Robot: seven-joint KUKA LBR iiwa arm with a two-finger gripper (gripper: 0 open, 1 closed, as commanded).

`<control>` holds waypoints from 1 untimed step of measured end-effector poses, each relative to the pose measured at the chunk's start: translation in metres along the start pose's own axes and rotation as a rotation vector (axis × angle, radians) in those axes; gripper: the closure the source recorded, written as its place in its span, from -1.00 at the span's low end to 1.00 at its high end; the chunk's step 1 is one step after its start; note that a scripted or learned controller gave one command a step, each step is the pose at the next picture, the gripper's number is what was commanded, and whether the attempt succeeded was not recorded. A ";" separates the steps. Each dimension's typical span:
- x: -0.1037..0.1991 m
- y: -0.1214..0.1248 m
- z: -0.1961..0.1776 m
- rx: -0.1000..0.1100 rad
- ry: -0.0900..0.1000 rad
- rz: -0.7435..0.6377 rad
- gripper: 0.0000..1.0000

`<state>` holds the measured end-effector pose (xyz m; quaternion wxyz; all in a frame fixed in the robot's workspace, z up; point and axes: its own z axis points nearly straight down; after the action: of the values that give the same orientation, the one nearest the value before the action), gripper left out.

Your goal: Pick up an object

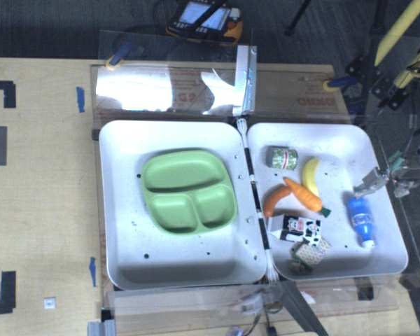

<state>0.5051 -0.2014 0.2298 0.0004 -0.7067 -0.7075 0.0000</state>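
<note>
**A:** Start at the left. What's there?

**B:** A shallow white plastic bin [119,159], well left of the yellow banana [311,176]. It holds a pale green divided tray [189,191] lying flat.

**A:** And the banana's own bin?

**B:** It's the second white bin [336,142]. A small green-labelled can [282,158] lies on its side just left of the banana and slightly above it. Below-left of the banana is an orange toy carrot [302,194]. Its long axis runs on a diagonal, with the tip toward the upper left and the green end toward the lower right. A curved orange piece [274,200] touches the carrot's left side. Further below the banana are a black-and-white printed packet [301,227] and a checkered lump [309,253].

**A:** Which way does the banana lie?

**B:** Its long axis runs almost straight up and down the view.

**A:** And to the right of it?

**B:** A blue plastic bottle [361,220] lies flat, below-right of the banana. Its long axis is nearly vertical in the view, with the white cap at the lower end.

**A:** The arm?

**B:** What looks like the gripper [388,179] sits right of the banana, over the bin's right rim and just above the bottle. It's greyish and blurred against the clutter there. I cannot tell whether it is open or closed, and nothing is visibly in its grasp.
</note>
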 end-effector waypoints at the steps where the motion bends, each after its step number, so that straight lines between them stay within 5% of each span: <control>1: 0.057 0.081 0.126 0.000 0.000 0.132 -1.00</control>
<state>0.5863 -0.1438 0.1034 0.0003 -0.7519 -0.6593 -0.0001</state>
